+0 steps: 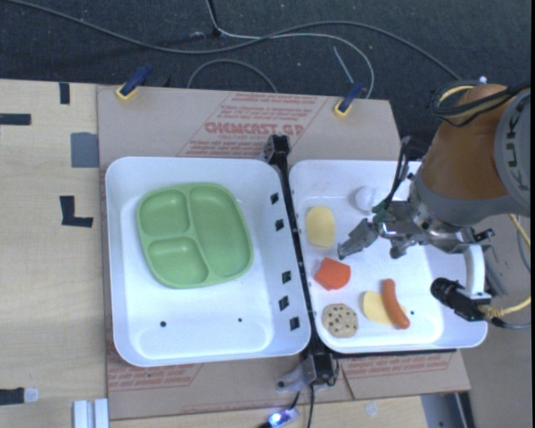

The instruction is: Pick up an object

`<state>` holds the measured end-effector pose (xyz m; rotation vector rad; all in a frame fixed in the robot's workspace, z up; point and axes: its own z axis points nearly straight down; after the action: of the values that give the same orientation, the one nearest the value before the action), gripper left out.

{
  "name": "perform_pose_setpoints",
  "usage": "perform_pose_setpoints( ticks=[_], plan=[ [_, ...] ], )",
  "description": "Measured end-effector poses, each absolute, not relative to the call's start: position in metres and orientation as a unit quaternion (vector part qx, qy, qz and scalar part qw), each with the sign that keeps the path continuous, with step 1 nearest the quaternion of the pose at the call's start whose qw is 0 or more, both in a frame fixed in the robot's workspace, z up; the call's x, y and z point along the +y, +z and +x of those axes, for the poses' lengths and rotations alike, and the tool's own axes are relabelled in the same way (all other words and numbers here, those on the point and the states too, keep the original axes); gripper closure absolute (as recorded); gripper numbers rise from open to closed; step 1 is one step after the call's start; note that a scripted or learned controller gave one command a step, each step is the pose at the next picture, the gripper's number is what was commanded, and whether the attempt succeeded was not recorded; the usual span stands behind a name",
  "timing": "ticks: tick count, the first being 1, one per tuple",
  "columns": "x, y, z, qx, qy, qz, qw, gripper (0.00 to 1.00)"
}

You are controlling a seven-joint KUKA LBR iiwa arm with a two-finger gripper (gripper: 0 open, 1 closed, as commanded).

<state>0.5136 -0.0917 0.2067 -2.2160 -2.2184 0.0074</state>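
Right bin [428,175] – gripper [374,239] spread wide, holding nothing, beside pale yellow oval piece [320,226]

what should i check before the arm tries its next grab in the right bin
1. Gripper is over the right bin, above bare floor: ok.
2. Nothing between the fingers yet, so the pick is not done: ok to proceed.
3. Finger opening is wide enough for a grab: cannot tell.
4. Nearest targets, the yellow piece and the orange piece, lie apart from each other: ok.
5. Sausage lies against the yellow wedge, so grabbing one may drag the other: not ok.
6. Cookie lies flat near the bin's front wall, possibly hard to pinch: cannot tell.
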Motion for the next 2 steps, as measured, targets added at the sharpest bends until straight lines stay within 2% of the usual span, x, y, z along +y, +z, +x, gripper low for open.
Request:
perform_pose_setpoints(
  ticks=[2],
  plan=[
    [-0.095, 0.113, 0.524, -0.707, 0.0024, -0.707, 0.003, 0.0]
  ],
)
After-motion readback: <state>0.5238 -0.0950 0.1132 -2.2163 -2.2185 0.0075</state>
